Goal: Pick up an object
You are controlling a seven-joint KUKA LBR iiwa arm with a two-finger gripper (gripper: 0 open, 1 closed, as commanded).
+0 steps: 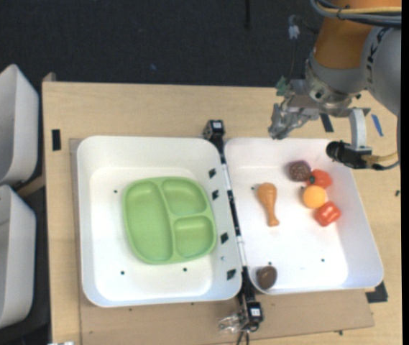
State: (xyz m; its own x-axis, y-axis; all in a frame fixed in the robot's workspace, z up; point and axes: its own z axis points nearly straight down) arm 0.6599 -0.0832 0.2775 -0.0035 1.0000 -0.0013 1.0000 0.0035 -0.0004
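Counting the contents: two white bins sit side by side on the table (139,110). One green tray (169,218) with three compartments lies flat in the left bin (100,214). The right bin (290,257) holds six small items. One tan drumstick (268,203) lies near the bin's centre, knob end far, apart from the rest. Four items cluster toward the right side: one dark maroon piece (299,169) farthest, one red piece (321,179) just beside it, one orange ball (315,196) touching or nearly touching that red piece, and one red pepper (327,213) nearest. One brown piece (266,277) rests in the near left corner, against the bin's rim.

One arm (344,38) reaches in from the right. Its pincer (281,131) hangs over the far edge of the right bin, left of the cluster and well apart from every item. Whether the pincer is spread or closed cannot be told from this angle. Nothing is seen between its tips, and it touches no item. All six items lie on the bin floor.
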